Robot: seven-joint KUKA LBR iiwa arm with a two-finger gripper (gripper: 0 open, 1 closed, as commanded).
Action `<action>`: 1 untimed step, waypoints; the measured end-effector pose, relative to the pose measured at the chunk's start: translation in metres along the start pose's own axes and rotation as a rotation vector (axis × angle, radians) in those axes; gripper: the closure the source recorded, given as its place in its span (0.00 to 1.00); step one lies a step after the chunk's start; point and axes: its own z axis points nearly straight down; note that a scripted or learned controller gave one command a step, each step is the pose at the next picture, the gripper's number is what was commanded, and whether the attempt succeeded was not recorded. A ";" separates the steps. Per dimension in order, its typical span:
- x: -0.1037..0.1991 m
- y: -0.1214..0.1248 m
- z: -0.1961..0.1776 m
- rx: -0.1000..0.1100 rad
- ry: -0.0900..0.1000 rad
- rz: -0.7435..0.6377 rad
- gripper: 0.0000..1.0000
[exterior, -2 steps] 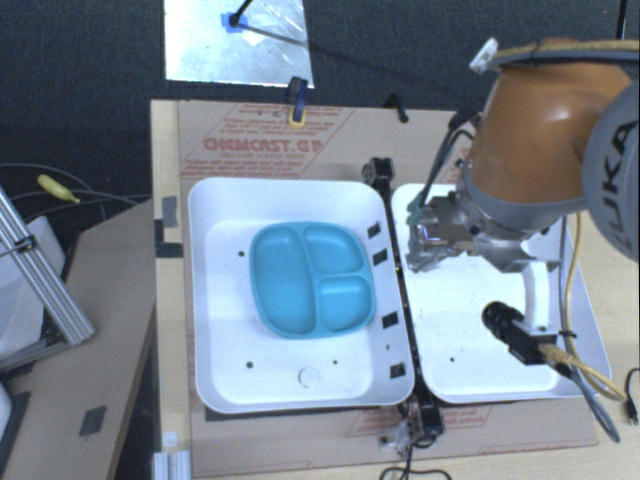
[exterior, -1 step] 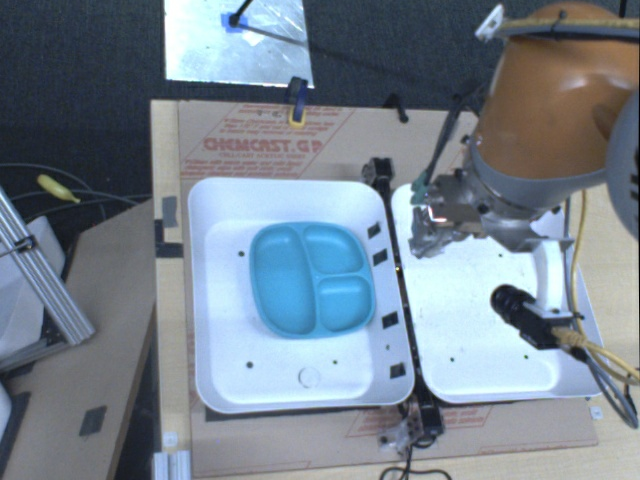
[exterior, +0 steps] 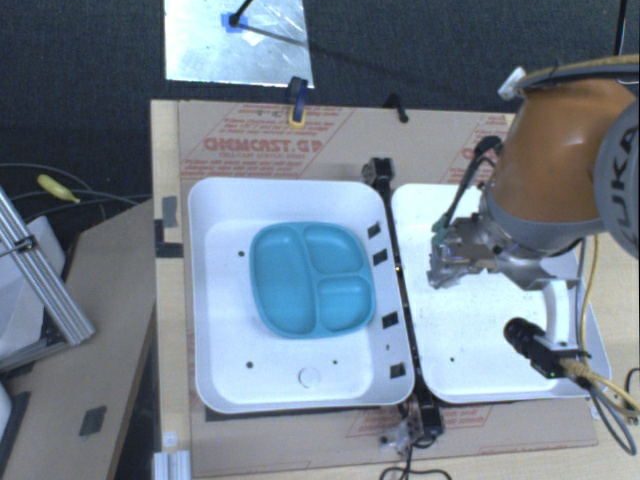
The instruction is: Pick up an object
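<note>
While the grey arm with its orange band (exterior: 560,158) leans over the right shallow white bin (exterior: 480,368), its tool (exterior: 445,268) hangs low above the bin floor; whether it grips anything I cannot tell. A light-blue divided plastic plate (exterior: 310,278) lies in the left white bin (exterior: 225,298).

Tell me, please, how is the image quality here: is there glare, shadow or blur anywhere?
Camera view: lighting is even and fairly soft; the blue divided plate in the left bin looks sharp, with faint shadow inside its compartments; the metal sheet above the bench shows bright glare; the gripper over the right bin looks slightly blurred, its details hard to read.
</note>
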 end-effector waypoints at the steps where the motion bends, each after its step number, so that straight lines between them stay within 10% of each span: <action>1: 0.100 -0.001 0.007 -0.005 0.005 -0.018 1.00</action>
